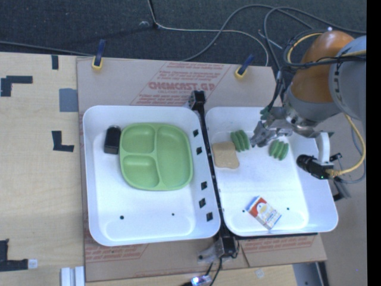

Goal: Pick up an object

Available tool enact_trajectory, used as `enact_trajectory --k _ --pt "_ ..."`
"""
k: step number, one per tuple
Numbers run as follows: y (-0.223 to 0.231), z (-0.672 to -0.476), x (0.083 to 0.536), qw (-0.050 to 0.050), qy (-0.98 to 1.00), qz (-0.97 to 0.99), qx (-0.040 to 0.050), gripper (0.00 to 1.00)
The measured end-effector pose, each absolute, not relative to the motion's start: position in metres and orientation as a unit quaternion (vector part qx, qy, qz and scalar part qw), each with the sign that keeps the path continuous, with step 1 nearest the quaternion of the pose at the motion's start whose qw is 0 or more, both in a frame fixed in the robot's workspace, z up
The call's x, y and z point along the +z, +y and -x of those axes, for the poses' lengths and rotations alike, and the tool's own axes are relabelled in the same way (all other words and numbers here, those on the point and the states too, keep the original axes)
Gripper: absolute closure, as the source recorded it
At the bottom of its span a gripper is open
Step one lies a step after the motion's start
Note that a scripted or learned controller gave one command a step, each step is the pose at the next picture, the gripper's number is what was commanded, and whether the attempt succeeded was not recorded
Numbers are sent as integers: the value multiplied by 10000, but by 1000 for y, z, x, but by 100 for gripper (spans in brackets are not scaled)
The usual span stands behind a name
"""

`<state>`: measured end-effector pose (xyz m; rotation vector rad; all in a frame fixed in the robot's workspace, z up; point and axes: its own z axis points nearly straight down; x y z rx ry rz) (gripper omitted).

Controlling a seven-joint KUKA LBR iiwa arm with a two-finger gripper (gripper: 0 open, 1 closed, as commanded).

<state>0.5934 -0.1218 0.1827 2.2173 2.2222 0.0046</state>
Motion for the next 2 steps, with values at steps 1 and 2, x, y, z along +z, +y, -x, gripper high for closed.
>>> enact_trajectory --k 1,2 --pt "-130 -594 230 19 7074 -7068 12 100" --pt "-126 -605 287 23 7080 -7062 18 100"
